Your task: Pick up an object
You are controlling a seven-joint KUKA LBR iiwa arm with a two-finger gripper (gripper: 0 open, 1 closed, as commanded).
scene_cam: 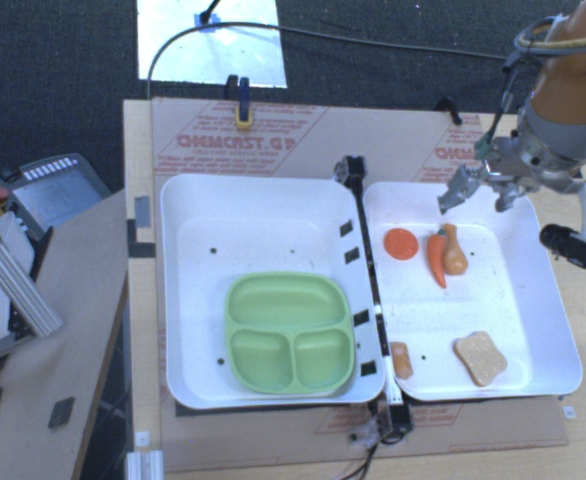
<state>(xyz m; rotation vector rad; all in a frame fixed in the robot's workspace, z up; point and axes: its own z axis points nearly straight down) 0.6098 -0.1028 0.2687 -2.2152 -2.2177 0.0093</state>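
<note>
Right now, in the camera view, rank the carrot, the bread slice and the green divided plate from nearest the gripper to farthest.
1. Carrot, just below the gripper, in the right bin's upper part.
2. Bread slice, lower in the same bin, near its front right corner.
3. Green divided plate, across the divider in the left bin's lower part.

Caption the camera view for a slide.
Open gripper above the right bin, near a carrot; green tray in the left bin.
</note>
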